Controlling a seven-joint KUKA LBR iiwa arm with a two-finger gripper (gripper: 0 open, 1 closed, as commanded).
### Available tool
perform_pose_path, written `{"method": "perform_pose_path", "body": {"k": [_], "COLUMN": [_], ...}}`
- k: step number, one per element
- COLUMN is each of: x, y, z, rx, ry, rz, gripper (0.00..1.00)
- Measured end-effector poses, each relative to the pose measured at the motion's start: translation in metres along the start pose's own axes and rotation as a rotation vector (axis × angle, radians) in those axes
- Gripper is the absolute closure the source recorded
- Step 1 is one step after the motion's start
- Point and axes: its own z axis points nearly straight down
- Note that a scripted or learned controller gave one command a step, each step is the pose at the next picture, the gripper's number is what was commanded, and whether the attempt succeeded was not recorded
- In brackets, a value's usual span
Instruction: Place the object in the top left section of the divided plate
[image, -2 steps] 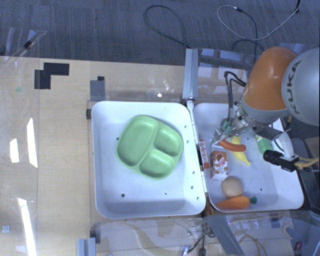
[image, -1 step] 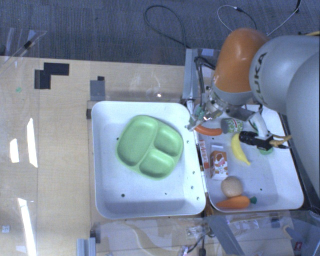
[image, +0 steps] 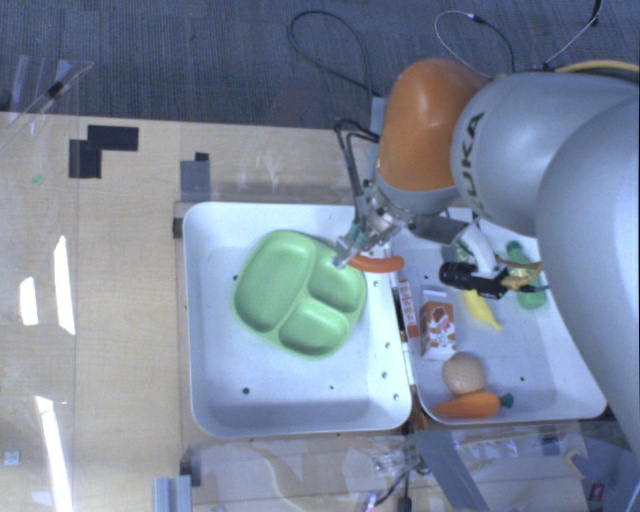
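Table (image: 110, 300): pale wood, with black block marks (image: 100, 148) near its far left corner and two white bins side by side.
Left bin (image: 300, 405): white and shallow, with the plate in its upper half.
Divided plate (image: 270, 282): light green and turned at an angle. It has one large section on its left and two smaller sections on its right and lower side. No section has anything in it.
Gripper (image: 346, 256): its tip is down at the plate's upper right rim. From this angle I cannot tell whether it is open or closed.
Orange-red piece (image: 382, 265): small and elongated. It lies just right of the plate, near the left bin's right wall. Its left end meets the gripper tip, and I cannot tell whether it is gripped. It is outside every plate section.
Red-and-white stick (image: 404, 300): lies lengthwise along the wall where the two bins meet.
Right bin (image: 565, 385): white, with several small things in it.
Small carton (image: 437, 328): stands near the right bin's left wall.
Beige ball (image: 463, 374): sits just below the carton.
Carrot (image: 463, 405): lies along the near wall, touching or almost touching the ball, with its green end to the right.
Yellow piece (image: 483, 310): lies to the right of the carton.
Green piece (image: 532, 296): sits further right, partly under the arm.
Arm (image: 540, 150): grey, with its orange band (image: 425, 120) above the wrist. It reaches in from the right over the right bin.
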Motion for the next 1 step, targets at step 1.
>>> {"method": "perform_pose_path", "body": {"k": [1], "x": [-0.0001], "y": [0.0], "z": [0.0], "rx": [0.0], "ry": [0.0], "rz": [0.0], "gripper": [0.0]}}
